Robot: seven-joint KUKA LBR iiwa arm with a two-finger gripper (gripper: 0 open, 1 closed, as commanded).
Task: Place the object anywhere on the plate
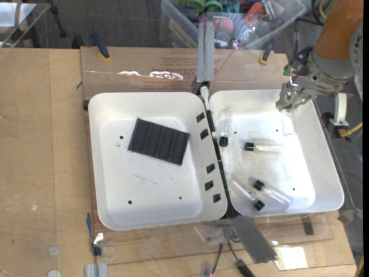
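Close to the bottom edge, a grey flat piece (253, 241) and some black cables (222, 253) lie on the wooden bench (40, 154), just in front of where the two bins meet.

The left bin (104, 209) holds a dark ribbed plate (158, 141). It lies flat and a little turned, toward the bin's 11 o'clock part. Nothing lies on it.

The right bin (328, 195) holds four little clear tubes with black caps. Two of them sit side by side near 6 o'clock in the bin: one tube (247, 191) with its cap at the near end, and beside it another tube (271, 194). They look like they touch or almost touch. A third tube (262, 148) lies across the middle of the bin, cap pointing to 9 o'clock. The fourth tube (223, 127) lies along the bin's left wall at about 10 o'clock, cap at its near end. All four are well apart from the plate, and the raised walls where the bins meet, with a row of black clips (207, 154), stand between them and it.

The gripper (286, 101) hangs over the far corner of the right bin, at about 1 o'clock. I cannot tell if it is open or closed. I see no tube in it. The orange band (343, 27) of the arm is above it.

Farther back there is a clear box (230, 10) full of bright toys, and two clamps (102, 52) on the cardboard edge.
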